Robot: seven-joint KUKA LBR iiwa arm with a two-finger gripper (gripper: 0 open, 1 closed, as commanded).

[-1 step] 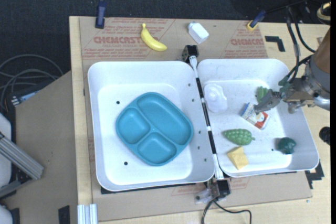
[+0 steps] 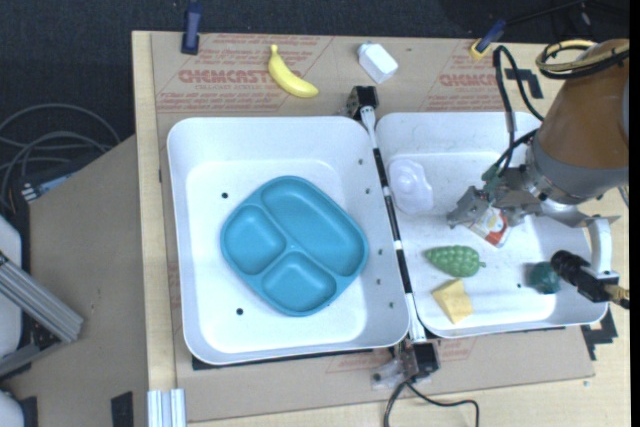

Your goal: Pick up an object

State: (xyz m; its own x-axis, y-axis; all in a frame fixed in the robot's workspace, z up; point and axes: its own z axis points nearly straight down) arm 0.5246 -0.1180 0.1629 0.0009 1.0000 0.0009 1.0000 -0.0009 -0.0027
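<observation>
Two white bins side by side on bench (image 2: 230, 75): left bin (image 2: 190, 165), right bin (image 2: 450, 135). One blue plate (image 2: 292, 245) flat in middle of left bin, three compartments.

Five loose things counted in right bin:
- One clear lump (image 2: 410, 185), far-left, just beside the dividing wall.
- One red-white bit (image 2: 495, 234), mid-bin, right under gripper (image 2: 480, 213); partly hidden, too small to give axis or heading.
- One green lump (image 2: 455, 260), near side of red-white bit and apart from it; oval, bumpy, long axis roughly left-right, ends too alike to name a tip.
- One yellow block (image 2: 452, 300), near wall, just near of green lump; tilted, edges skewed to bin walls.
- One teal lump (image 2: 543, 277), near-right corner; shape unclear.

Gripper low over middle of right bin, arm entering from right. Cannot tell whether open, closed or gripping; contact with red-white bit not resolvable.

Four things on bench far of bins:
- One banana (image 2: 290, 75), long axis far-left to near-right.
- One white block (image 2: 378, 62), right of banana.
- One blue peg (image 2: 191, 27), far-left edge.
- One blue-yellow peg (image 2: 488, 40), far-right.
</observation>
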